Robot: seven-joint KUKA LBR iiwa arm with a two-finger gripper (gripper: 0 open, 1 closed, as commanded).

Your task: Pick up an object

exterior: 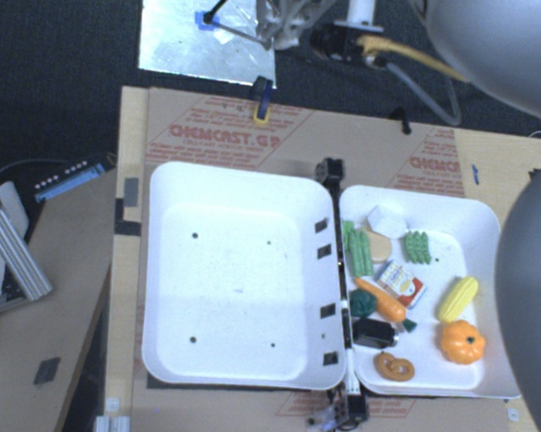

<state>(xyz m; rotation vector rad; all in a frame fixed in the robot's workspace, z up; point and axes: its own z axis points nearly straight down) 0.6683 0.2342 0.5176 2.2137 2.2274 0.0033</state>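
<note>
Smooth white plastic bins (236,184)

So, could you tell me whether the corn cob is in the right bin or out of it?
In it: the corn cob lies on the right bin floor, above the orange pumpkin.

Arm (511,53): big smooth grey rounded casing, blurred. White cylinder (362,2) w/ black fitting; yellowish hose (407,55) & grey cable (431,97) alongside.

i'm looking at a robotics lab: white bins (245,185) on cardboard sheeting (231,127), aluminium framing (4,244), loose cables (398,52).
</note>
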